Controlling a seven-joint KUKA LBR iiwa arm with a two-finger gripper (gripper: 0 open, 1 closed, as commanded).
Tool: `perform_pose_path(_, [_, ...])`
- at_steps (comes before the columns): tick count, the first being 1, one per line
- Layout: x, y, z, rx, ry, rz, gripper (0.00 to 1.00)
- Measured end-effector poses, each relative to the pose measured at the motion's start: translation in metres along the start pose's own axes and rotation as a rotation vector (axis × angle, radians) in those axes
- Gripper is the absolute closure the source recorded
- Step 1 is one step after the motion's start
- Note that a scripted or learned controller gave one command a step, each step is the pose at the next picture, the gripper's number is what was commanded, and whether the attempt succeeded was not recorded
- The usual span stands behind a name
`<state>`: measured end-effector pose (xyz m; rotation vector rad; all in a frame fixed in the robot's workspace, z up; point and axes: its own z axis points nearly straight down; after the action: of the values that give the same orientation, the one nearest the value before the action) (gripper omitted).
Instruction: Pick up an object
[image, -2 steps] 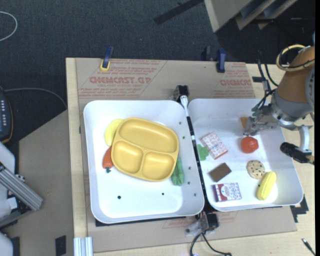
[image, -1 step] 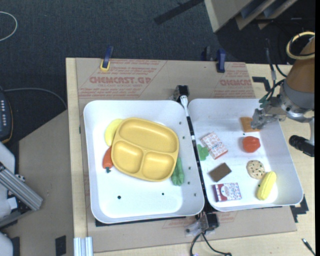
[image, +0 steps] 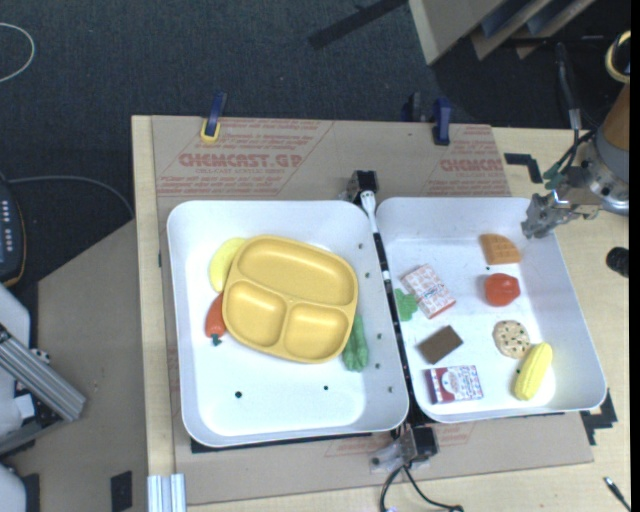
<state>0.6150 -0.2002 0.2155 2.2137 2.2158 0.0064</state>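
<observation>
While our gripper (image: 538, 215) hangs over the right bin's (image: 570, 300) far right corner, we cannot tell how its jaws stand. Below it lie bread (image: 499, 249), a tomato (image: 501, 289), a cookie (image: 511, 338), a banana (image: 533, 370) and two cartons (image: 428, 290). In the left bin (image: 190, 300) sits a yellow tray (image: 289, 297).
</observation>
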Motion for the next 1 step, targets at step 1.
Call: perform_pose_path(1, [-0.0003, 0.001, -0.0107, 0.005, 0.002, 0.0, 1.0])
